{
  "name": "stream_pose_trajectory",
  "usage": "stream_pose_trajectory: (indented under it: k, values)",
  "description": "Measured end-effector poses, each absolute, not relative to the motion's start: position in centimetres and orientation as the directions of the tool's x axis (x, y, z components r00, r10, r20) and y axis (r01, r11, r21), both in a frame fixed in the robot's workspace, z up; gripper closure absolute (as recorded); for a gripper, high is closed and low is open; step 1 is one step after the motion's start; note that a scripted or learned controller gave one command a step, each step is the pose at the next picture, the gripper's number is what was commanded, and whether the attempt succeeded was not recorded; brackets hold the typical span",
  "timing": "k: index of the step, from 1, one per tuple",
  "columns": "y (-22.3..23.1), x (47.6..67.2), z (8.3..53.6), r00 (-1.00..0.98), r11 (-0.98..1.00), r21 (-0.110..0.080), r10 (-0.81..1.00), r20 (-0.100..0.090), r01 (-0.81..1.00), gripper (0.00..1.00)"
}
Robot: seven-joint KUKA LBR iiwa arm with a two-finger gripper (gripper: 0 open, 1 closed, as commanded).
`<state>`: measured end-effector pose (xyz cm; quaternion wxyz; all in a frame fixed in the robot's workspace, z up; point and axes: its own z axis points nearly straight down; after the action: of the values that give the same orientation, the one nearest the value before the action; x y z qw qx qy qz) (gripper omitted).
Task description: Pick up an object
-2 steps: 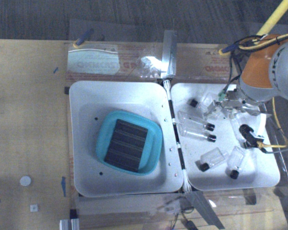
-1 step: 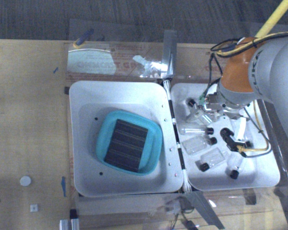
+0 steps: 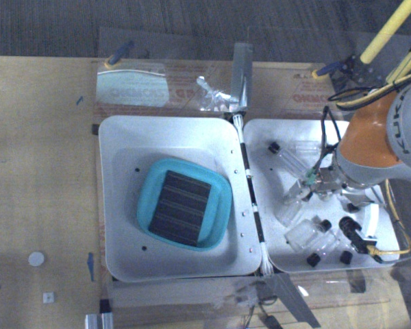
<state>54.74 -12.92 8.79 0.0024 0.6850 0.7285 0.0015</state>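
Teal plastic is standing out in the left bin (image 3: 113,184): a shallow teal tray (image 3: 149,190) is lying there at a slight tilt, carrying a dark ribbed slab (image 3: 183,207) with no label showing. Behind both bins, a brown board (image 3: 274,88) is bearing red printed words near its right and left ends, too faint and small to read. A flat plastic bag (image 3: 132,88) is lying on the board's left part. On the grey shell of the arm (image 3: 377,146), dark letters are showing at the picture's edge; they are looking like "KU" and are being cut off there.

In the right bin (image 3: 288,130), several clear plastic pieces with black caps are lying scattered. One clear tube (image 3: 291,160) is lying in the upper left part of this bin, its long axis running from upper left to lower right, its black cap (image 3: 274,146) pointing toward the bin's far left corner. More clear pieces are lying lower down, near the front wall, with small black caps beside them; their shapes are blurring together.

Reaching in from the right, the arm is hanging its gripper (image 3: 314,181) over the middle of the right bin, just beside the lower end of the clear tube. Whether the tool is released or clenched cannot be told, and nothing is plainly being grasped. A yellow pole (image 3: 394,20) is slanting across the upper right corner.
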Motion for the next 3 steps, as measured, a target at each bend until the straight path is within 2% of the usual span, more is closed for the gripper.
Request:
stream_pose_trajectory:
  k: [1, 2, 3]
  values:
    - [-9.7, 61.0, 8.8, -0.039, 0.039, 0.011, 0.999, -0.002, 0.999, 0.00]
    - [-13.2, 52.1, 8.8, -0.131, 0.131, 0.005, 0.991, -0.002, 0.991, 0.00]
    - [-13.3, 52.3, 9.6, -0.130, 0.130, 0.009, 0.992, -0.002, 0.991, 1.00]
